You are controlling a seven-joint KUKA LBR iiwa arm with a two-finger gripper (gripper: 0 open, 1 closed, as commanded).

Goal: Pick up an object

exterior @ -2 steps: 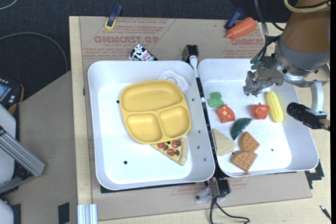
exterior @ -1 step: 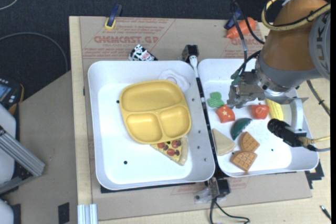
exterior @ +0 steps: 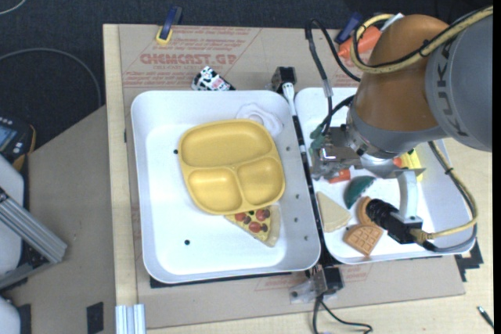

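My gripper (exterior: 332,158) hangs low over the left side of the right bin (exterior: 450,203), close to the wall between the two bins. The grey arm and its orange band cover much of that bin. Just below the gripper lie a small red piece (exterior: 340,177), a teal object (exterior: 359,187), a beige wedge (exterior: 332,212) and a brown waffle (exterior: 363,238). An orange and yellow piece (exterior: 408,161) peeks out from under the wrist. Nothing can be seen between the gripper's tips.
The left bin (exterior: 156,192) holds a yellow divided plate (exterior: 232,166), with a pizza slice (exterior: 257,221) sticking out beneath its lower edge and a clear plastic piece (exterior: 261,115) at its upper edge. A black-and-white toy (exterior: 210,80) lies on the cardboard behind the bins.
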